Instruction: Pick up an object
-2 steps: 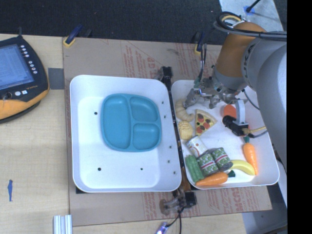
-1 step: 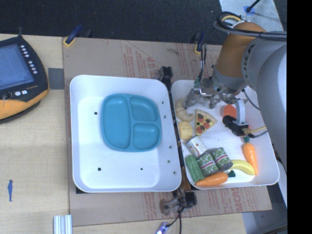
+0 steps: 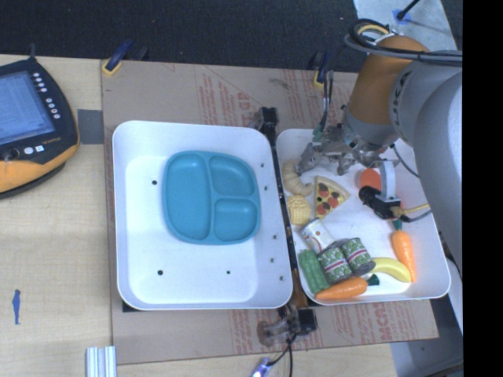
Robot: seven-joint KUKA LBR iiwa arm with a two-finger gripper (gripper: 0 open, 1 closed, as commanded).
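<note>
Presently: pincer low over far end of right bin; finger state cannot be told. Toy food in right bin: pizza slice just beside pincer, carrot, banana, two wrapped cans, label print too small to read. Left bin holds blue divided plate. Red print on cardboard over counter illegible. Pendant cut by left edge.
</note>
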